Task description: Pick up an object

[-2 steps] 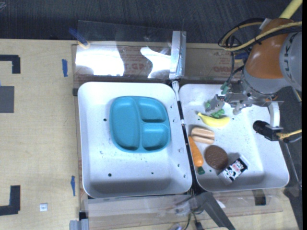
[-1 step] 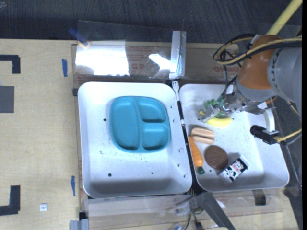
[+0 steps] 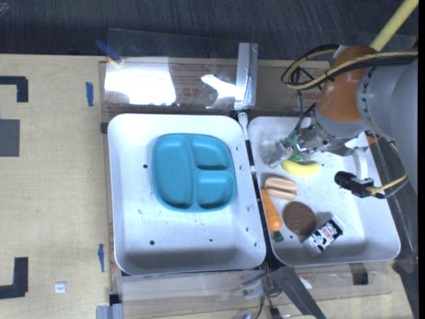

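A: Where the arm [image 3: 372, 92] reaches down into the right bin [image 3: 382, 241], what is the condition of the gripper [image 3: 297, 146]?

B: It sits low in the bin's upper left part, directly above the banana [image 3: 302, 168] and apparently touching its top edge. Whether it is spread or closed cannot be told, and no object is visibly in its hold.

A: Which objects lie nearest?

B: The banana lies just below the gripper. Below that, a hot dog [image 3: 281, 187] lies crosswise. A carrot [image 3: 271, 212] runs along the bin's left wall, with a brown round cookie [image 3: 299, 217] to its right. A small black-and-white carton [image 3: 324, 235] lies just beside the cookie, near the bottom wall.

A: And the other bin?

B: The left bin [image 3: 133, 231] contains a blue divided plate [image 3: 194, 171], lying flat near its centre, well apart from the gripper.
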